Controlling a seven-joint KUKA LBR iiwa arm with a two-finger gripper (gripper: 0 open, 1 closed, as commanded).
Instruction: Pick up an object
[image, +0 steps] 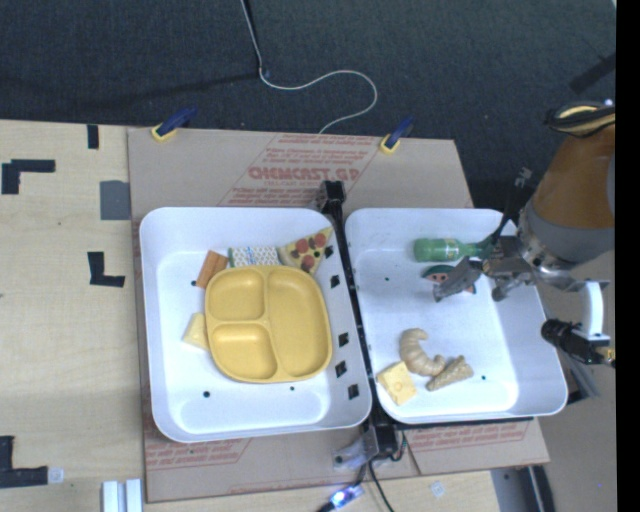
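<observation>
glossy plastic bins (170, 240) (white), cardboard underlay (300, 170)

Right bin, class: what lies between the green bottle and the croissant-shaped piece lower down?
Between the green bottle and the croissant piece, the camera view shows the gripper over bare white floor.

A yellow divided plate (268, 322) in the left bin (160, 300) covers most of several small items; only edges of an orange piece (211, 267), a pale wedge (194, 330) and a patterned piece (308, 248) show. The arm (580, 190) is cut off at the right edge. The end effector (478, 281) is dark and blurred against the right bin (520, 390). The green bottle (446, 249) has its far end hidden behind the end effector.
</observation>
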